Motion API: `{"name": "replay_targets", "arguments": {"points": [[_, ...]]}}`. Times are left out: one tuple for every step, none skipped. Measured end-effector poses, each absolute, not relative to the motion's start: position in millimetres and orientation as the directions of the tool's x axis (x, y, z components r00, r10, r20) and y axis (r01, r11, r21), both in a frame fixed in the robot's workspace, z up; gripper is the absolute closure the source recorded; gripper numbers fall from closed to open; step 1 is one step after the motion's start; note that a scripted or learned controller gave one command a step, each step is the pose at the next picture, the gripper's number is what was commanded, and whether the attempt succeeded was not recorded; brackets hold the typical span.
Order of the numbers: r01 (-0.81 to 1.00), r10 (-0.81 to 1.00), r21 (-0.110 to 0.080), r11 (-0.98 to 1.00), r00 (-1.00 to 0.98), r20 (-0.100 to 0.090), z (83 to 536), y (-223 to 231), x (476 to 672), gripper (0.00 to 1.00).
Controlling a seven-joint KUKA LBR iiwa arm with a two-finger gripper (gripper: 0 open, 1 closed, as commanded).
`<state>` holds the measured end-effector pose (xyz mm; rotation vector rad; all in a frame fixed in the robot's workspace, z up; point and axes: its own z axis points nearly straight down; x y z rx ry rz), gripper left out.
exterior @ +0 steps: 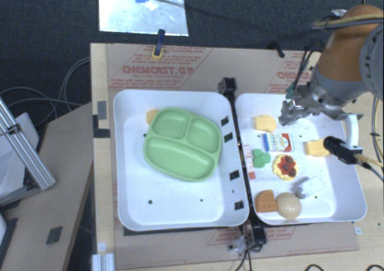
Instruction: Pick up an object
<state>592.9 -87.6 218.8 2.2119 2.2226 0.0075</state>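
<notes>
Gripper (288,111) hovering over right bin (348,204), finger state unclear; should be centring over yellow cracker (265,123) before descending straight.

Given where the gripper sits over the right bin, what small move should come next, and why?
Probably a short drop toward the yellow piece. The gripper hangs over the right bin just right of that piece, with nothing seen between its fingers. The other items lie nearer the camera, so this looks like the closest pick.
</notes>
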Motion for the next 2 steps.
{"name": "replay_targets", "arguments": {"points": [[1.0,1.0,0.001,0.009,-0.009,0.002,231,-39,578.5,1.0],[1.0,1.0,0.0,0.01,-0.01,0.002,236,10,557.7,1.0]]}}
